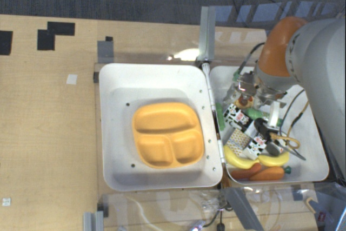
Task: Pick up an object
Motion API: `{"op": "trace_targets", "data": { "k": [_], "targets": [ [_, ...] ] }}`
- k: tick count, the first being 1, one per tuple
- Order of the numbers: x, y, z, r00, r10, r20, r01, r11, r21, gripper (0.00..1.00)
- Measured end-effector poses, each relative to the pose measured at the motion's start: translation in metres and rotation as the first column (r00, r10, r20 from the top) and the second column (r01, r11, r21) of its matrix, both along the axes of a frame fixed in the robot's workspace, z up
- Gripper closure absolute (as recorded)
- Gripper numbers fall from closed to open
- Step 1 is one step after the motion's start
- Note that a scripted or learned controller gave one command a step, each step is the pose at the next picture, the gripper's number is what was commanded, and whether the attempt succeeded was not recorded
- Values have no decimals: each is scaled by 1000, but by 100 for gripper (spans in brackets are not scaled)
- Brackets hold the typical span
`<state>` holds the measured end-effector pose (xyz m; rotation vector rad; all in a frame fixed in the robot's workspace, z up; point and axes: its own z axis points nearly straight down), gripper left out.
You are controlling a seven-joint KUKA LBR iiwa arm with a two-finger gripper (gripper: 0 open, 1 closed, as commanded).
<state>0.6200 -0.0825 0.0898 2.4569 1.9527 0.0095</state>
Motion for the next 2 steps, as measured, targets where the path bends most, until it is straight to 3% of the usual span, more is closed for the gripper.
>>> {"op": "trace_targets", "data": {
  "k": [1,2],
  "targets": [
    [3,2,13,1000,2,8,-2,1000,2,100],
    [-2,10,97,996,93,0,-93,996,-2,100]
  ]
}}
